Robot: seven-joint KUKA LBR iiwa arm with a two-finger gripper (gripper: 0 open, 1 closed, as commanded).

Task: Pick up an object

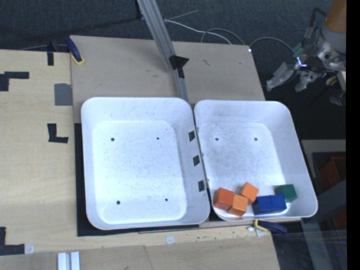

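Two shallow white bins sit side by side on the bench. Right bin (pixel 281 117) holds orange blocks (pixel 236 198), a blue block (pixel 269 205) and a green block (pixel 287 192) along its near edge. Gripper (pixel 292 77) hangs beyond the bin's far right corner, fingers spread apart, holding nothing.

bins (pixel 90 117): 2 | orange blocks (pixel 225 197): 3 (clustered) | blue block (pixel 269 205): 1 | green block (pixel 287 192): 1

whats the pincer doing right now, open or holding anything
Pincer: open, holding nothing, up beyond the right bin's far right corner.
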